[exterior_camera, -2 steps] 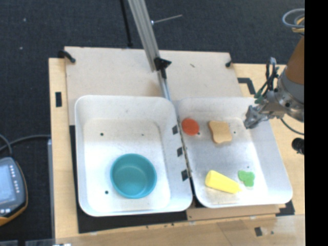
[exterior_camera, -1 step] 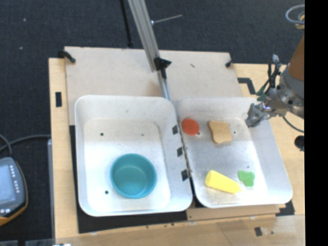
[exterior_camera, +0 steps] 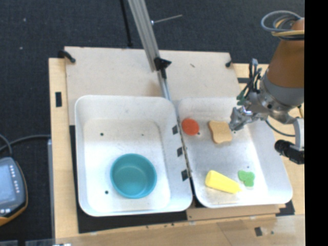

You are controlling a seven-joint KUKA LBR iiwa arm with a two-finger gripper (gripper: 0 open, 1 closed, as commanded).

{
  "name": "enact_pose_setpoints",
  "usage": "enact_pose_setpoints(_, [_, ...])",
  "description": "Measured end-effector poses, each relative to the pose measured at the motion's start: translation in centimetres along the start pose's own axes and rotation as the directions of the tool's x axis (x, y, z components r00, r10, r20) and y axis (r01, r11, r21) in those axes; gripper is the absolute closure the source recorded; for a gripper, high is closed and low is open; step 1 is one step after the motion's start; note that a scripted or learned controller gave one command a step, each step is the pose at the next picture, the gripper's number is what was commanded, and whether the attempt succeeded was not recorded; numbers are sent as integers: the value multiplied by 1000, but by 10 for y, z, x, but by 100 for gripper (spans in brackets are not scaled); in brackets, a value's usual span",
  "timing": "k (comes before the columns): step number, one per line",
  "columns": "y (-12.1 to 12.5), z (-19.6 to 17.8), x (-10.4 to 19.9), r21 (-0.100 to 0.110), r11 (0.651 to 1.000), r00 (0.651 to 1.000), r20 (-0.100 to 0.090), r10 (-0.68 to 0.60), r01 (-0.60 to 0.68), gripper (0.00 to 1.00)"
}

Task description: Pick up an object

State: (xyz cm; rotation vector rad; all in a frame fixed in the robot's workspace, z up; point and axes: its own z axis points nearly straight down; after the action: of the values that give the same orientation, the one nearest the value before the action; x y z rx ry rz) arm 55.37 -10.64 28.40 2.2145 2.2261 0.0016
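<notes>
In the right bin (exterior_camera: 266,152) lie a tan bread-like slice (exterior_camera: 221,131), an orange-red round piece (exterior_camera: 190,126), a yellow wedge (exterior_camera: 222,182) and a small green piece (exterior_camera: 247,178). My gripper (exterior_camera: 237,121) hangs over the bin's far right part, its tips just right of the tan slice and close to its edge. Nothing shows between the fingers. The left bin (exterior_camera: 92,137) holds a teal bowl (exterior_camera: 133,175).
A slanted metal pole (exterior_camera: 146,32) rises from the bench behind the bins, ending at a clamp near the divide between them. The grey and orange arm (exterior_camera: 287,70) fills the right side above the right bin. A handheld device (exterior_camera: 10,188) lies off the bench at left.
</notes>
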Motion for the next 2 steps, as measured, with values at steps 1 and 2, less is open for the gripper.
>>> enact_pose_setpoints(1, [-2, 17, 47, 1, 1000, 1000, -1, -1, 1, 100])
enact_pose_setpoints(2, [1, 15, 105, -1, 1000, 1000, -2, -3, 3, 100])
